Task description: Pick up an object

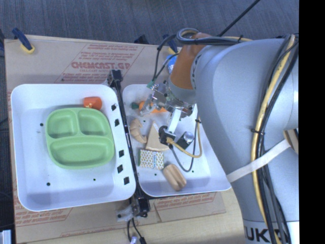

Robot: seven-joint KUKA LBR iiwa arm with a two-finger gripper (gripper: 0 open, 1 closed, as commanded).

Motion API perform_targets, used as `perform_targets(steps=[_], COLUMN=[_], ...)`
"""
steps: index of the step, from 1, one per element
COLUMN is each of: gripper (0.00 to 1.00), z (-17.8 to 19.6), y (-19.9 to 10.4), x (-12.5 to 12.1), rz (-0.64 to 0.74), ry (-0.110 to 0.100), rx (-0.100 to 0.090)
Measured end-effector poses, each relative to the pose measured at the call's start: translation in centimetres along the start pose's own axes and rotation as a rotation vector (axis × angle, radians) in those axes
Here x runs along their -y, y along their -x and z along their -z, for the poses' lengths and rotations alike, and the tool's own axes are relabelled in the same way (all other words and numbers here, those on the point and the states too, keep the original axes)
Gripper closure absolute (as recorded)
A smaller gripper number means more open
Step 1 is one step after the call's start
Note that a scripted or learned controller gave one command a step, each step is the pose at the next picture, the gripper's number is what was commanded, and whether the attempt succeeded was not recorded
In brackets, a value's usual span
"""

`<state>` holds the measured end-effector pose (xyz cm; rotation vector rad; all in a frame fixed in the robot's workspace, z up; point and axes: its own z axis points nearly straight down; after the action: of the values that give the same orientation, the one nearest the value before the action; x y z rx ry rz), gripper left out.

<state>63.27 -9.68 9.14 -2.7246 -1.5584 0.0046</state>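
My gripper (156, 101) is down in the far part of the right bin (203, 179), below the orange band of the wrist. It hangs over small orange and green toy pieces (136, 105). Nearer the front lie a tan croissant-shaped piece (136, 129), a tan wedge (155, 139), a patterned square block (151, 159) and a bread-roll toy (174, 177). The wrist and cables hide the bin floor right under the gripper.
The left bin (25, 182) holds a green divided plate (79, 138) and a red-orange toy (92, 103) at its far side. A black divider with clips (122, 136) runs between the bins. The grey arm covers the right side of the bench.
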Motion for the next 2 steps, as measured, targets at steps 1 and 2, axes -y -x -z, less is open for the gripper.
perform_targets(steps=[1, 2], gripper=[0.0, 0.0], z=[-0.17, -0.17], y=[-1.42, -1.42], x=[-1.5, -1.5], rz=[0.011, 0.011], ry=[-0.016, -0.016], rx=[0.006, 0.006])
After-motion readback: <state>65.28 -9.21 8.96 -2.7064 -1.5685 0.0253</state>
